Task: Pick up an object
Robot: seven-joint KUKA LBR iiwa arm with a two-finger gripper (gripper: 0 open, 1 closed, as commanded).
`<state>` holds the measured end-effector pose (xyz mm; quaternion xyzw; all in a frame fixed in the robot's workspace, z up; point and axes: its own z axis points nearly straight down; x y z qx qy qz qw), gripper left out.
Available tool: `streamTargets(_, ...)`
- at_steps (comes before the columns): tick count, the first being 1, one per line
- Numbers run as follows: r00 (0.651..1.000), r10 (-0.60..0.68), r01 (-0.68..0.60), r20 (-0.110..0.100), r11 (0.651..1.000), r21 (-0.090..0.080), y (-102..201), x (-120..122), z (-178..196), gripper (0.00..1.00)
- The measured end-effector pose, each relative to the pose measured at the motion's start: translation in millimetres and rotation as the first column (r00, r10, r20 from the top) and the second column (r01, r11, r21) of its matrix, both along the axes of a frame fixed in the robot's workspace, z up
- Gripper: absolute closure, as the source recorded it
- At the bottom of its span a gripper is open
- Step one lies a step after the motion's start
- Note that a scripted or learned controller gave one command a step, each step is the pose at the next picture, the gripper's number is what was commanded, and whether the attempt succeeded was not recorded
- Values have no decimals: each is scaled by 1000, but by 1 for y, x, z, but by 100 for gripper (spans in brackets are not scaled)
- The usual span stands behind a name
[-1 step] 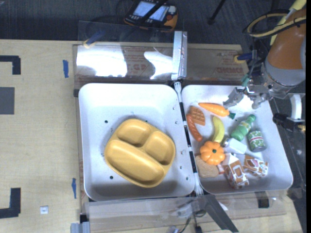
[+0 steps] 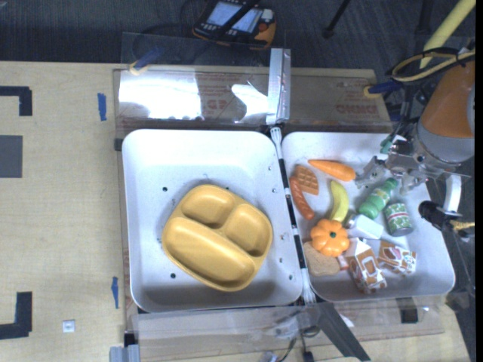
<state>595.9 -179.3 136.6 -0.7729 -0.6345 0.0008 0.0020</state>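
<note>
Camera view: metal end effector, fingers' state unclear, over green bottle beside ribbed orange pumpkin.

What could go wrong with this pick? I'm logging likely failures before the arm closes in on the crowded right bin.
1. The gripper hangs over a tight cluster: the green bottle, the can and the banana lie close together, so it may nudge a neighbour.
2. The bottle and can look round and may roll away.
</note>
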Motion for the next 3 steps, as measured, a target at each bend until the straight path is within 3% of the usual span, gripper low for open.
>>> streamTargets(1, 1000, 13, -13, 6, 1000, 10, -21, -6, -41, 0)
streamTargets(2, 1000, 9, -9, 4, 1000, 2, -26, -7, -33, 100)
streamTargets(3, 978, 207, -207, 6, 978, -4, 45, 58, 77, 100)
